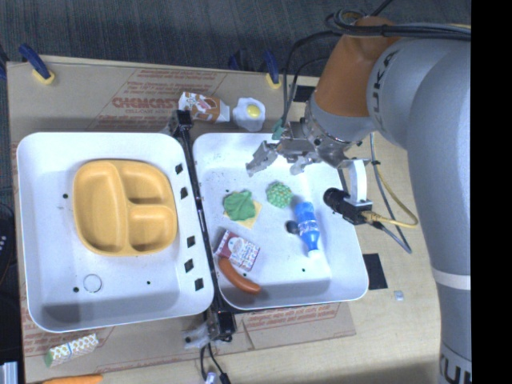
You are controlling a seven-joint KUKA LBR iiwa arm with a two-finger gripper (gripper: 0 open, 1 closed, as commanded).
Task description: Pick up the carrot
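The gripper [276,157] hovers open and empty over the right bin [348,274], above the green toys. The carrot [72,378] lies outside the bins, on the bench's near-left edge.

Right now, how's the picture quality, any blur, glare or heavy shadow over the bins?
Camera view: even, soft light; the white bins look bright but keep their detail. Faint shadows lie beside the blue bottle and the yellow tray. The gripper looks slightly soft; small items stay coarse.
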